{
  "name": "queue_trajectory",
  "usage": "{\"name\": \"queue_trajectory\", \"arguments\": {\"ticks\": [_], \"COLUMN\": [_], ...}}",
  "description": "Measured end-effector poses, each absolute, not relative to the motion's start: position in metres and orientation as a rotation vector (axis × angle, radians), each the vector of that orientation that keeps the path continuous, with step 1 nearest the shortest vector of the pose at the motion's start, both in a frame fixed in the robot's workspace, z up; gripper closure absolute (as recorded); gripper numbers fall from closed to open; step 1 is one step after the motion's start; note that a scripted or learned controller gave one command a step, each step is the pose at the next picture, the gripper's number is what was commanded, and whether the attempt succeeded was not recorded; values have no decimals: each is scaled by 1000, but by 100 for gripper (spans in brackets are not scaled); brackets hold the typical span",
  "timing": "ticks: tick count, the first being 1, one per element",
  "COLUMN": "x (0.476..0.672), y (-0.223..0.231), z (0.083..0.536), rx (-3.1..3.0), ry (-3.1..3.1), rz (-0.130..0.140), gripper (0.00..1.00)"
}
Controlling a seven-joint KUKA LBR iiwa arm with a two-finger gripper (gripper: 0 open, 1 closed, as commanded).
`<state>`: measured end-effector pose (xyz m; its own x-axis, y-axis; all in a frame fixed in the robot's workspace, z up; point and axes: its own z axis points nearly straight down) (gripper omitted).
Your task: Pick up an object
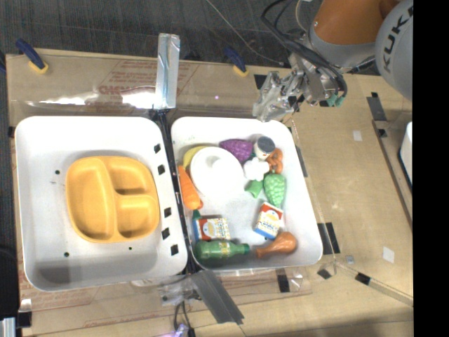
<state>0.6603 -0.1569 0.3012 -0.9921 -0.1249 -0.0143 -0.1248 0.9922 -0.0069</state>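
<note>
The right bin holds a heap of toy food: a white plate, purple grapes, an orange carrot, a green bottle, a small carton, a drumstick, a boxed snack and a green piece. My gripper hangs above the bin's far rim, just behind the grapes. Nothing shows between its fingers.
The left bin carries a yellow divided tray. A silver tape strip rises behind the gap between the bins. Blue clamps pin the plastic sheet at the back. Bare bench lies to the right.
</note>
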Motion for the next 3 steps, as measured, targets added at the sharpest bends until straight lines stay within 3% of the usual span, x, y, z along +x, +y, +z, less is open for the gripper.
{"name": "queue_trajectory", "arguments": {"ticks": [1,2,3], "x": [597,599,646], "y": [-100,-100,-116], "z": [262,274,292], "rx": [-87,-91,-119], "ry": [3139,3134,3135], "rz": [0,-4,-3], "gripper": [100,100,100]}}
